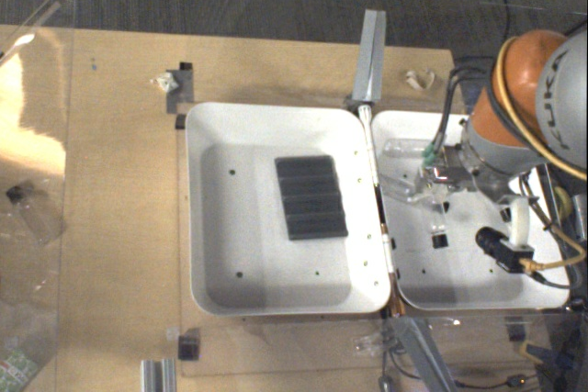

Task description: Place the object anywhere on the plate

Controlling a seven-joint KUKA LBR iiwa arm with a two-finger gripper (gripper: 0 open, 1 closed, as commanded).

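Observation:
A dark grey ridged plate (312, 197) lies flat in the middle of the left bin (211, 225). In the right bin (459, 275), a small black object (439, 240) sits on the floor. My gripper (430, 190) hangs over the upper left part of the right bin, just above and slightly left of that object. The arm's grey wrist and orange band cover the bin's upper right corner. Nothing can be made out in the gripper.
A grey upright bar (370, 60) stands behind the seam between the bins. Black cables and a connector (501, 248) hang from the arm over the right bin's right side. The bins' raised walls meet at a divider (381, 216).

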